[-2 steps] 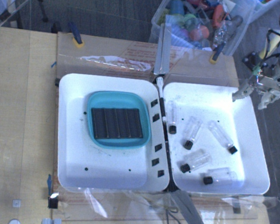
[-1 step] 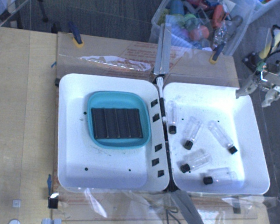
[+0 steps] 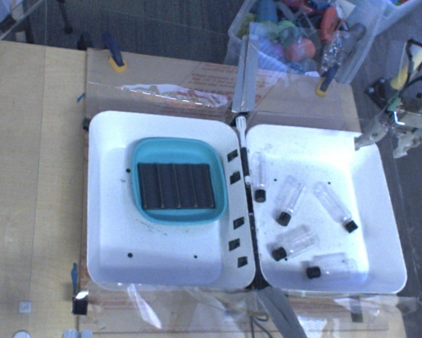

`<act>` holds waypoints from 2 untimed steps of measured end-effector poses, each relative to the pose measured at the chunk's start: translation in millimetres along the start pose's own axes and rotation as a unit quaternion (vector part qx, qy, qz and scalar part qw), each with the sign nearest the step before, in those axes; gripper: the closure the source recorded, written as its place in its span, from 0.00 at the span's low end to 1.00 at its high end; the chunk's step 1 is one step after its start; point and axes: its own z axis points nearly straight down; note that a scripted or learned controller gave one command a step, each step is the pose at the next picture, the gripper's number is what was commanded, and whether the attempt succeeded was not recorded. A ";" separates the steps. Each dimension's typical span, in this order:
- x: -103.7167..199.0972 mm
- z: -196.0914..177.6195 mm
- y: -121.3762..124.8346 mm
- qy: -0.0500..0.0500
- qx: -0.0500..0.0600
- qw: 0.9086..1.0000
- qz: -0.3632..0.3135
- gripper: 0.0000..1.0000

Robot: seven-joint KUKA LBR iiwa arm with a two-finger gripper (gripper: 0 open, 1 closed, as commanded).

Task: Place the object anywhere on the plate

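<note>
Vials, five clear ones with black caps, lie loose in the right bin point(image 3: 388, 228), all nearer the camera than the gripper point(image 3: 376, 133) and apart from it. The nearest vial point(image 3: 332, 265) lies by the bin's front wall, well below the gripper in the view. Just beyond it and further to the view's left is a second vial point(image 3: 294, 243). Past these, a third vial point(image 3: 334, 206) lies slantwise, the closest of the five to the gripper. A fourth vial point(image 3: 289, 200) lies beside it, further from the gripper. The fifth vial point(image 3: 257, 178) lies along the wall shared by the two bins.

Far across from the gripper, toward the view's left, the left bin point(image 3: 113, 248) holds a teal plate point(image 3: 179, 151) with a dark ridged pad point(image 3: 176, 187) on it. No vial touches the plate.

The gripper hangs over the right bin's far corner, touching no vial; whether it is released or clenched cannot be told. Beyond the desk point(image 3: 15, 181) stands a clear crate point(image 3: 308, 25) of coloured things.
</note>
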 end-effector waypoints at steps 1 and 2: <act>9.1 -0.8 -2.0 0.001 0.002 1.000 0.024 0.00; 16.6 -8.1 -2.4 0.001 0.000 0.999 0.042 0.00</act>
